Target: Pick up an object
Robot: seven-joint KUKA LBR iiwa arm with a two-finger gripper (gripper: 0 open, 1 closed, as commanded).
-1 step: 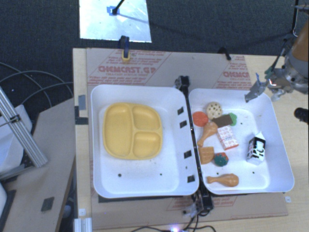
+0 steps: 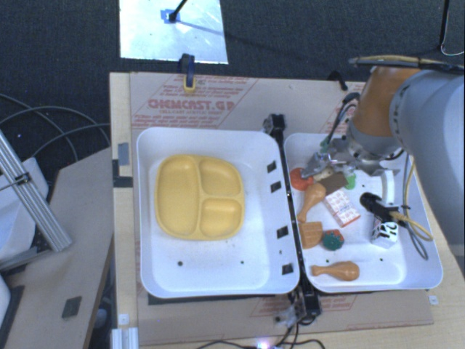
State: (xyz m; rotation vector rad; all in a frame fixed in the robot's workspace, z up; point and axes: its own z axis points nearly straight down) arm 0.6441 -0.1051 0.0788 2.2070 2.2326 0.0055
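The pincer (image 2: 321, 166) hangs low over the far left part of the right bin (image 2: 410, 262), close to the wall it shares with its neighbour; from this slant I cannot tell whether it is apart or together, and nothing can be made out in its grip.

The nearest candidate for picking is a red round toy (image 2: 298, 178), lying just beside the pincer towards the bin's left wall and a little towards the near edge. Close below that lies a tan pear-shaped piece (image 2: 313, 197), its long axis slanting from the centre of the bin down towards the left wall. So I judge the coming move to be a short shift leftward and nearward, then a descent.

A red-and-white patterned box (image 2: 341, 208) sits near the middle. A tan chunk (image 2: 311, 233) and a green ball (image 2: 333, 240) lie side by side nearer the front; a drumstick (image 2: 336, 270) lies along the near edge; a white die (image 2: 385, 233) rests towards the right wall.

The left bin (image 2: 218, 267) holds a yellow divided plate (image 2: 200, 196); both bins rest on printed cardboard over the pale tabletop (image 2: 118, 107); dark carpet surrounds it.
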